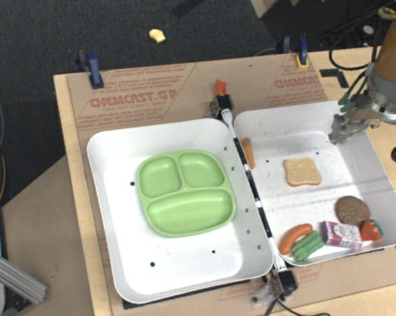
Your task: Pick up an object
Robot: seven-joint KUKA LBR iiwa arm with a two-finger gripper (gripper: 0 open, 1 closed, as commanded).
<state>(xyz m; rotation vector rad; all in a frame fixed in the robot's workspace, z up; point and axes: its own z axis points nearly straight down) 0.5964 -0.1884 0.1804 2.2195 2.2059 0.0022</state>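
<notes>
Table [82, 204] with two white bins; left bin [126, 270] carrying green divided plate [186, 192]. Right bin [383, 181] holding bread slice [302, 172], brown patty [352, 210], sausage [295, 236], green pepper [308, 245], purple carton [342, 235], tomato [371, 230]. Gripper [340, 131] near far-right corner, jaw state: cannot tell. Nearest target: bread slice, toward camera-left and nearer, lying flat.

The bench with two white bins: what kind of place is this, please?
Probably a robotics lab test bench. A robot arm reaches over a right bin of toy foods like a bread slice, the green divided plate lies in the left bin, and clamps hold the board.
</notes>
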